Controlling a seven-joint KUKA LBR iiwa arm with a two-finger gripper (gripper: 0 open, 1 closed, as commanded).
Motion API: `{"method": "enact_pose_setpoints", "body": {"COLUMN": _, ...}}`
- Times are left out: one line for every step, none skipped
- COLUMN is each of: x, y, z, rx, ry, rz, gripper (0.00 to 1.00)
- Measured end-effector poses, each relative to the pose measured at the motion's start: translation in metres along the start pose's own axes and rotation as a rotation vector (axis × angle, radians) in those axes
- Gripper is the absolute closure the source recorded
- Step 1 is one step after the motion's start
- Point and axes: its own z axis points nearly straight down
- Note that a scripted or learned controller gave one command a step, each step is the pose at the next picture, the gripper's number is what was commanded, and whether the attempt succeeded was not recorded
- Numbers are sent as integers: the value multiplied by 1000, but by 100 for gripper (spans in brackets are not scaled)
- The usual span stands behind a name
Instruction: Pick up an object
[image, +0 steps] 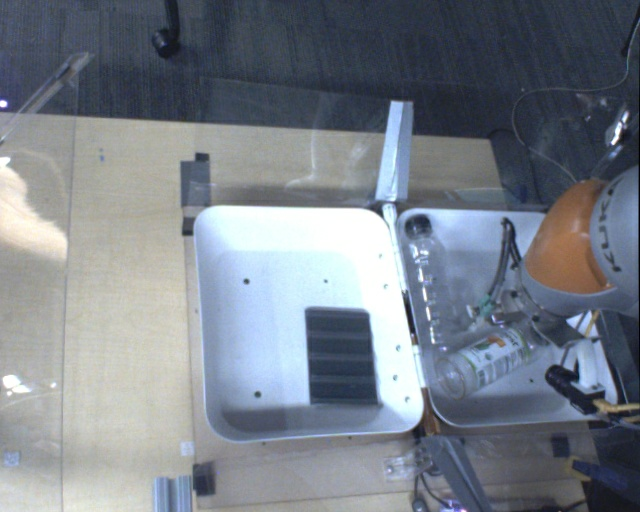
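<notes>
Arm: reaches in from the right, bent down over the right bin.
Gripper: low in that bin, just above the bottle; grip cannot be told.
Bottle: lying tilted.
Left bin: dark ribbed block.

A pale wooden bench bears the left white bin; the right white bin sits touching it alongside.

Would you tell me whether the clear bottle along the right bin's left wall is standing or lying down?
Lying down: the bottle stretches lengthwise along the wall.
</notes>
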Motion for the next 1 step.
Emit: {"method": "enact_pose_setpoints", "body": {"x": -9, "y": 18, "z": 2, "rx": 5, "ry": 10, "rz": -116, "gripper": 0}}
